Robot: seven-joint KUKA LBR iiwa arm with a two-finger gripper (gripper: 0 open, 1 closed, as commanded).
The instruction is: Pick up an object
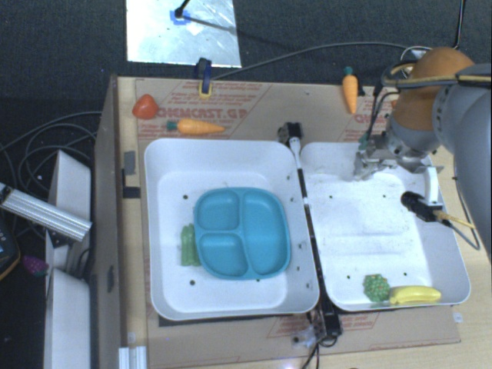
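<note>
My gripper (367,166) hangs over the back part of the right bin (453,261), on a grey arm with an orange band that reaches in from the right. At that bin's front edge a green broccoli piece (376,287) lies beside a yellow banana (415,294), both far from the gripper. The left bin (165,167) holds a blue divided plate (241,232). A green vegetable piece (188,245) rests against the plate's left side. Nothing shows between the gripper and the bin floor beneath it.
On the cardboard behind the bins lie a red tomato (144,107), an orange carrot (197,127) and a second carrot (350,91). A blue and yellow clamp (204,76) grips the board's back edge. Cables and metal parts sit at the far left.
</note>
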